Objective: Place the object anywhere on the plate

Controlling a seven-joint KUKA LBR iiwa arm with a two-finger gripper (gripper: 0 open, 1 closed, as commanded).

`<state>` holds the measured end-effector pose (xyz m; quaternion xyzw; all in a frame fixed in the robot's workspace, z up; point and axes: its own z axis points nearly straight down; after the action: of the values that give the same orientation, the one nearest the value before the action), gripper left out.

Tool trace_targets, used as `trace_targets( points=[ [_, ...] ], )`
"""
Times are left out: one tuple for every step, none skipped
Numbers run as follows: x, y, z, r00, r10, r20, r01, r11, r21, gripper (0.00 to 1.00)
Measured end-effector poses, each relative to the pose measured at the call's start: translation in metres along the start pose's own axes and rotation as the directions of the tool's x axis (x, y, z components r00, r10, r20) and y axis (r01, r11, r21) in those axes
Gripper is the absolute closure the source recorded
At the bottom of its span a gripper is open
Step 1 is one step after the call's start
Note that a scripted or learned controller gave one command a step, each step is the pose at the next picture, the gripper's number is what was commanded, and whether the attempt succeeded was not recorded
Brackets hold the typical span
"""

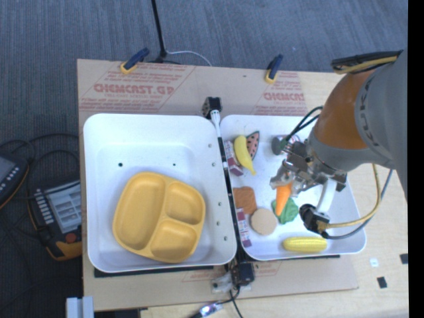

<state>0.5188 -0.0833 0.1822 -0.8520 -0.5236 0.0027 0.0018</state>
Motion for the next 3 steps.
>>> trace_targets(
  points=[
    [0.05,-0.034,-0.054,0.968,0.252,-0.001,-0.252,0.968,-0.003,1.0],
    [0.136,-0.051,-0.045,0.967,0.255,0.002,-0.255,0.967,0.001,1.0],
    [0.223,-0.076,-0.017,0.898,0.44,0.004,-0.44,0.898,0.001,1.0]
  ],
)
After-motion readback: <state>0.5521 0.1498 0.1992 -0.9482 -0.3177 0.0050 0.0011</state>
